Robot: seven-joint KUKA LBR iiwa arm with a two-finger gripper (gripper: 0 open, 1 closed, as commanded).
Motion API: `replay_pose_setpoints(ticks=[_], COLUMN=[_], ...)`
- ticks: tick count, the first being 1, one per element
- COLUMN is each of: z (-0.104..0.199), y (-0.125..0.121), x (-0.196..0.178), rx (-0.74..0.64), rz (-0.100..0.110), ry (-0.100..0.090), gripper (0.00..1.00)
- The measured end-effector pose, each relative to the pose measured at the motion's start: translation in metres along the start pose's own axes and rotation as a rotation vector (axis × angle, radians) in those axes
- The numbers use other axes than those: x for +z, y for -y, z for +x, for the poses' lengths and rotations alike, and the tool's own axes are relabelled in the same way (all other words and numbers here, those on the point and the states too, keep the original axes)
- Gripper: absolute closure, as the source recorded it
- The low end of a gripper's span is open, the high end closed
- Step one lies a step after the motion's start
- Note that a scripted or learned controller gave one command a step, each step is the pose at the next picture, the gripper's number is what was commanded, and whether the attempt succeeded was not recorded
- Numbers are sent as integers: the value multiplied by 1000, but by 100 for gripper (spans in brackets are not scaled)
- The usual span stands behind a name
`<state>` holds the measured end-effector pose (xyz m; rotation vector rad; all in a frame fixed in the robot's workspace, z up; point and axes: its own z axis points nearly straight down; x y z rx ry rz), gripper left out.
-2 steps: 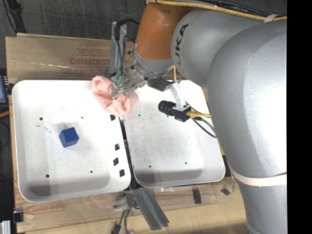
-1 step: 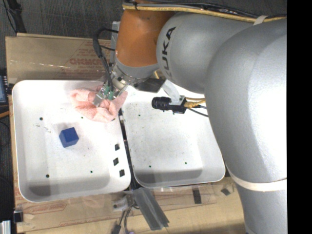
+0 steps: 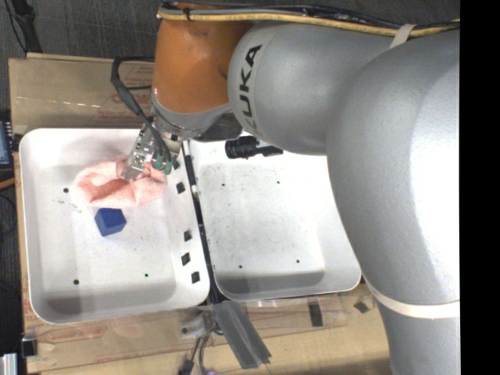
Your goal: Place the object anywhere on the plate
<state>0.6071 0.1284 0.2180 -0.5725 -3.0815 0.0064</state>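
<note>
Presently, status by item:
Gripper (image 3: 148,161): at the left bin's (image 3: 47,295) upper right, low over the pink cloth (image 3: 117,184); whether it is open or closed cannot be told.
Pink cloth: crumpled in the left bin, around 12 o'clock of the bin floor; its right edge lies beneath the gripper.
Handling: judged soft, light, limp; it will sag and drape when lifted.
Grasp point: pinch a raised fold, not a flat edge.
Blue block (image 3: 110,221): just beside the cloth at its 6 o'clock.
Plate: none identifiable.

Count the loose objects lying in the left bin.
2: a pink cloth under the gripper, and a blue block just in front. The arm may hide more.
</note>
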Motion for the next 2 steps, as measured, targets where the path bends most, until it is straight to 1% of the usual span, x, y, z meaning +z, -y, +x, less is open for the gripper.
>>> replay_pose_setpoints(ticks=[1,2], z=[3,3], y=[0,1], x=[-11,-11], rx=[-373,-372], rz=[-2,-2], ry=[5,5], gripper=[100,0])
